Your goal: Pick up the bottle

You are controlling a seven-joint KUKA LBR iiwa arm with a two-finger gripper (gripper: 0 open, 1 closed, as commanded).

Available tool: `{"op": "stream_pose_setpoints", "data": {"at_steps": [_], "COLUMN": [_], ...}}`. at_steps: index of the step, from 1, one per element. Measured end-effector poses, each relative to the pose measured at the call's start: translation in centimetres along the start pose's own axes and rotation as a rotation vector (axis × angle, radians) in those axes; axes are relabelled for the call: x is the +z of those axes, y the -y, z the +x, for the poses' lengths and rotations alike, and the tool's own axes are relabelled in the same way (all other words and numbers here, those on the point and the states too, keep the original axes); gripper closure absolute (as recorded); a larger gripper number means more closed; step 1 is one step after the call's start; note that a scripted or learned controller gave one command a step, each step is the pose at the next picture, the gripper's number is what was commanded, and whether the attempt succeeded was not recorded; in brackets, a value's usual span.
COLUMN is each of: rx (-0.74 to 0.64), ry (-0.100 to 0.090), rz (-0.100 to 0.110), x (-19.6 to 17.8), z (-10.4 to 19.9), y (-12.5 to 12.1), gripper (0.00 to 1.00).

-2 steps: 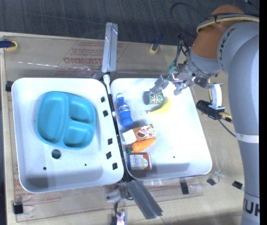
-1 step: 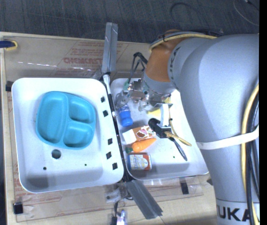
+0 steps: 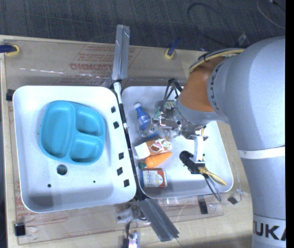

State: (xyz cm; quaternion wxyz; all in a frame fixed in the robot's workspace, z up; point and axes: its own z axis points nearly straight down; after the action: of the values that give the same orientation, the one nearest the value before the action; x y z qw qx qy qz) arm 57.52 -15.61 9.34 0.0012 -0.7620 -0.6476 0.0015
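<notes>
Small clear plastic bottle with blue label [image 3: 143, 119] lies just left of my hand [image 3: 163, 122], long axis running up-left; grip state I cannot tell.

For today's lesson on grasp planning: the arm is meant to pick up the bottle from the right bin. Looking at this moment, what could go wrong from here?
1. The bottle lies near the divider wall of the right bin, so the gripper may have little room on that side.
2. A carton and a carrot sit just below the bottle; a slightly off descent could nudge or grab them instead.
3. The bottle looks small and rounded, so it might roll or slip out of the jaws.
</notes>
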Motion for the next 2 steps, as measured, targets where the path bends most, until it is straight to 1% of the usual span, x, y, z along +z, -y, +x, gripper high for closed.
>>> {"op": "stream_pose_setpoints", "data": {"at_steps": [1,2], "rx": [-0.004,0.132], "ry": [0.000,-0.001], "rz": [0.001,-0.002], "x": [-1.0,-13.7], "z": [0.0,5.2], "y": [0.0,-7.2], "gripper": [1.00,1.00]}}
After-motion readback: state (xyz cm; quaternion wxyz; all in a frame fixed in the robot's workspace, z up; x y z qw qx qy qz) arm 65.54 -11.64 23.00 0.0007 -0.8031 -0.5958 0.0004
